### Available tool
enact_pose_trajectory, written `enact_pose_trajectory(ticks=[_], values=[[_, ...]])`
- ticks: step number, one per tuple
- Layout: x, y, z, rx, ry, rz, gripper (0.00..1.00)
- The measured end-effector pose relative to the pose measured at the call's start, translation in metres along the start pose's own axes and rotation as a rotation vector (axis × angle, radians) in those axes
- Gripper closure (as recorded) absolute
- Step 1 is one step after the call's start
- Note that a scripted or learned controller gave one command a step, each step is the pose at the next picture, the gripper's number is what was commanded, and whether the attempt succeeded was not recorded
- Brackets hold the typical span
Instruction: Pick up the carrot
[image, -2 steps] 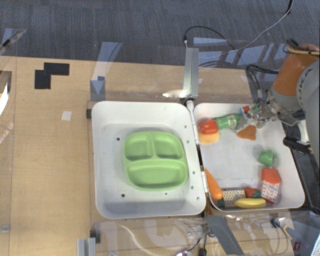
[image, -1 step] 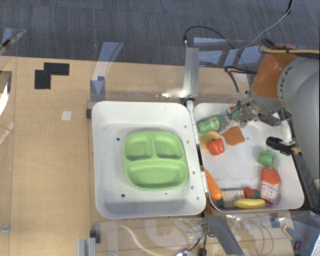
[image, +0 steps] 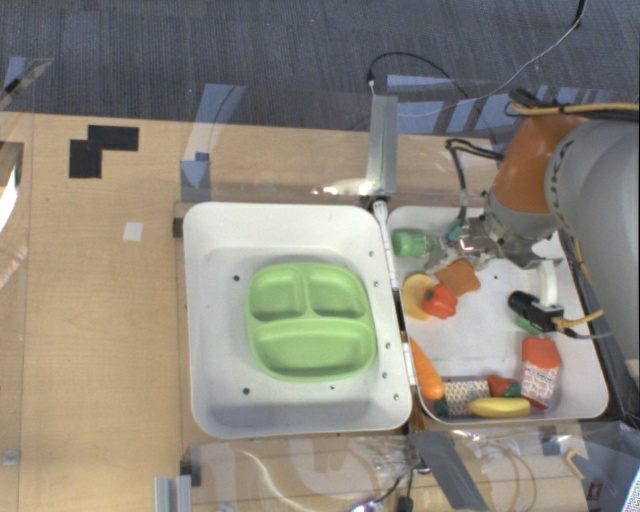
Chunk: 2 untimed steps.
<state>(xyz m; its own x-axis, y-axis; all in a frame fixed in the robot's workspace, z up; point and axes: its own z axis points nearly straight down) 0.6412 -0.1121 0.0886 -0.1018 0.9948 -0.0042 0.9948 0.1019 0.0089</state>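
The carrot (image: 427, 371) is orange and tapered. It lies along the left wall of the right bin (image: 590, 400), near the front, pointing toward the front corner. My gripper (image: 463, 241) hangs over the back of that bin, well behind the carrot. It is just above a flat brown piece (image: 458, 276) and beside a green item (image: 409, 243). Nothing shows between the gripper and the carrot but a red and yellow toy food (image: 431, 299).
The front of the right bin holds a yellow banana (image: 498, 407), a red carton (image: 540, 371) and a speckled block (image: 463, 392). In the left bin (image: 205, 320) sits a green divided plate (image: 310, 320). A metal post (image: 383, 140) stands behind the bins.
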Motion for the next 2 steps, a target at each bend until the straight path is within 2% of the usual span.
enact_pose_trajectory(ticks=[1, 2], values=[[-0.016, 0.008, 0.001, 0.002, 0.001, 0.204, 0.00], [0.024, -0.008, 0.000, -0.002, 0.003, -0.069, 0.00]])
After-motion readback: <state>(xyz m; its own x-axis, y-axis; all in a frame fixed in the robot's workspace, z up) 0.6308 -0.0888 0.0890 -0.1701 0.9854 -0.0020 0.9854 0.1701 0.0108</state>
